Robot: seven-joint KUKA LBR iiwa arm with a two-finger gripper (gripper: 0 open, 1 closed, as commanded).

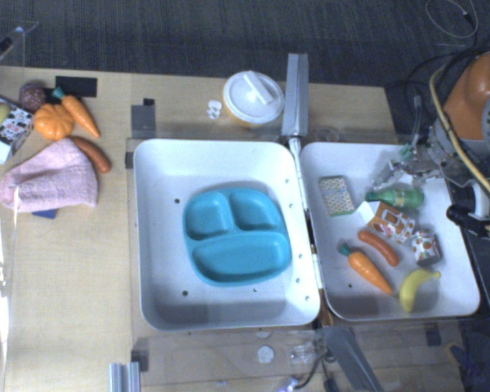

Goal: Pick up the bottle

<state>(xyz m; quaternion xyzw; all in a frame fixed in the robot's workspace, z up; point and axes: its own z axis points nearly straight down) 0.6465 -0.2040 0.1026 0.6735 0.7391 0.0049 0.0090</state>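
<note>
Dark carpet runs behind the pale wooden table [65, 284], which carries two white bins side by side. From my feed, the left bin [159, 243] holds a blue divided tray [238, 235] near its middle. The right bin [457, 296] holds the clutter: a green bottle [396, 196] lying on its side toward the far right part, a small patterned sponge [336, 195] to its left, a colourful packet [392, 223] just below it, then a sausage [380, 247], a carrot [367, 271] and a banana [416, 287] nearer the front edge. I see the claw [408, 168] hanging just above the bottle's far side, its thin metal fingers splayed apart, with nothing between them. Beyond the bins sits a white lidded cup [253, 96], and a pink cloth [49, 178] lies at far left among toy vegetables.
</note>
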